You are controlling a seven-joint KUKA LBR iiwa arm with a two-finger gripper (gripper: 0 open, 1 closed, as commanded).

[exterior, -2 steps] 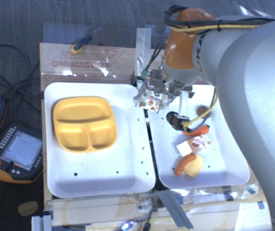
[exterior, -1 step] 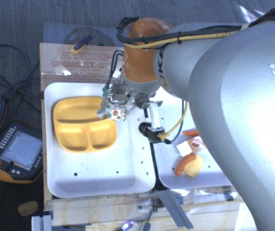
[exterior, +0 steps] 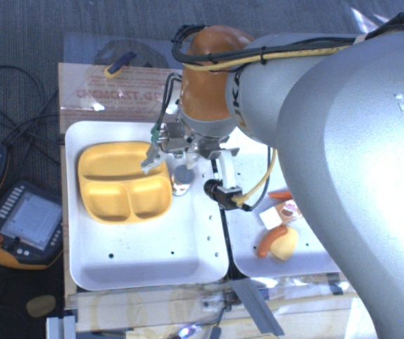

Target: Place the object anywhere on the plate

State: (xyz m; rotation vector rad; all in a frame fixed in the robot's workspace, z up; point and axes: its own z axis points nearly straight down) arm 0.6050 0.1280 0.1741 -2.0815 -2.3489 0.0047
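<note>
A yellow divided plate [exterior: 121, 182] lies in the left bin [exterior: 145, 260], towards its back left. My gripper [exterior: 165, 172] hangs over the plate's right rim, just under the orange wrist band. It looks open, with one finger [exterior: 150, 162] above the rim and the other beside the plate, and I see nothing between them. A yellow and orange fruit-like object [exterior: 280, 244] rests in the right bin [exterior: 308, 263], near its front. The arm hides much of that bin.
A small red and white item [exterior: 285, 210] and an orange piece [exterior: 280, 195] lie in the right bin behind the fruit. The ridge between the bins [exterior: 224, 246] runs just right of my gripper. Cables hang from the wrist at the ridge.
</note>
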